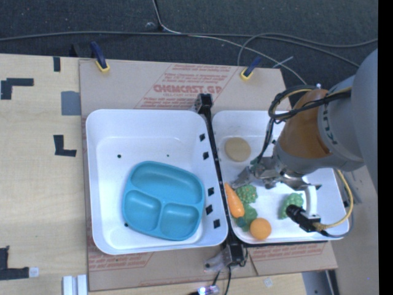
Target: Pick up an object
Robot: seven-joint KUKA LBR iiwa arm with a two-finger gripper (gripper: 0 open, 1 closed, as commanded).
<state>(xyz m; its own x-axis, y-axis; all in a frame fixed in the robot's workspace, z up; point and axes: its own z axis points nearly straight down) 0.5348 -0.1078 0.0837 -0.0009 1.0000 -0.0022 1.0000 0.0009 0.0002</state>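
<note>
Camera view: bumpy green broccoli floret (247, 193) lies beside the end effector (255, 172), whose grip state I cannot tell.

In the right bin: a carrot (234, 201), an orange (260, 228), two broccoli pieces (247, 193) (green), and a tan disc (237, 149).

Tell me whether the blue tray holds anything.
Empty. The blue tray lies flat in the left bin, and all three of its compartments show bare blue.
</note>
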